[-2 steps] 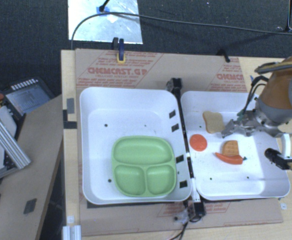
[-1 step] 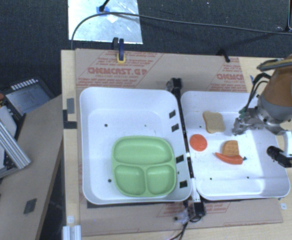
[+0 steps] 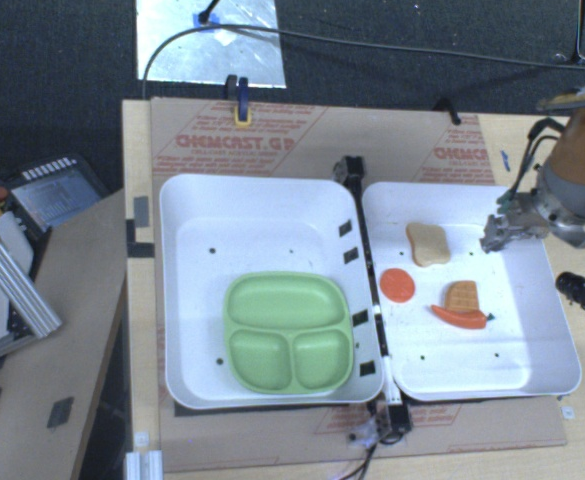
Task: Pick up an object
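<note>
Four small food pieces lie in the right bin. A pale tan bread slice rests toward the back, with an orange round slice in front of it on the left. A brown waffle-like piece sits beside a red-orange chili-shaped piece. My gripper hangs over the right bin's back right part, to the right of the bread slice and apart from it. Nothing shows between its fingertips.
The left bin holds a green divided plate. A black clip row runs along the seam between the bins. Cardboard lies under both bins, and a yellow clamp stands at the back.
</note>
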`<state>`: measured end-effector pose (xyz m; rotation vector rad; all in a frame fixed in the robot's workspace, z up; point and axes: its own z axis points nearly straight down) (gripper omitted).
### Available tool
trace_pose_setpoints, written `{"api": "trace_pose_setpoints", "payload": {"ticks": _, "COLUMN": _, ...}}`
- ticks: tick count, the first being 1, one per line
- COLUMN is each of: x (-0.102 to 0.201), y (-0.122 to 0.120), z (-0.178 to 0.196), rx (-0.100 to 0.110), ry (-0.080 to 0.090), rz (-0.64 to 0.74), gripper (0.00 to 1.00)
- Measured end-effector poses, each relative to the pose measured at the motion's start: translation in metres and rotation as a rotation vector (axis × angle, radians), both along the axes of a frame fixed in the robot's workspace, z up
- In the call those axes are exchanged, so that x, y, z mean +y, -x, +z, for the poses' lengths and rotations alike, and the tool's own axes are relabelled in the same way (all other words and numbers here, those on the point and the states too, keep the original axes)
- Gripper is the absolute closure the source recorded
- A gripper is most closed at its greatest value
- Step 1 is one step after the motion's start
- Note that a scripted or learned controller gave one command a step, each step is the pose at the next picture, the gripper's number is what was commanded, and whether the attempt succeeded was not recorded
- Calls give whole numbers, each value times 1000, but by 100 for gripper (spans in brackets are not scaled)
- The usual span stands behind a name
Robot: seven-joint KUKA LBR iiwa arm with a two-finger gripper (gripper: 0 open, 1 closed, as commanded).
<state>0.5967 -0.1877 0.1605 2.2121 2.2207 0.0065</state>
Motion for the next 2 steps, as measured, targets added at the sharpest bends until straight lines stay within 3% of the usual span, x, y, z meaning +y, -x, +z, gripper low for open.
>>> {"api": "trace_pose_setpoints", "payload": {"ticks": 2, "x": -2, "y": 2, "z": 79, "rx": 3, "ry": -1, "rz": 0, "gripper": 100}}
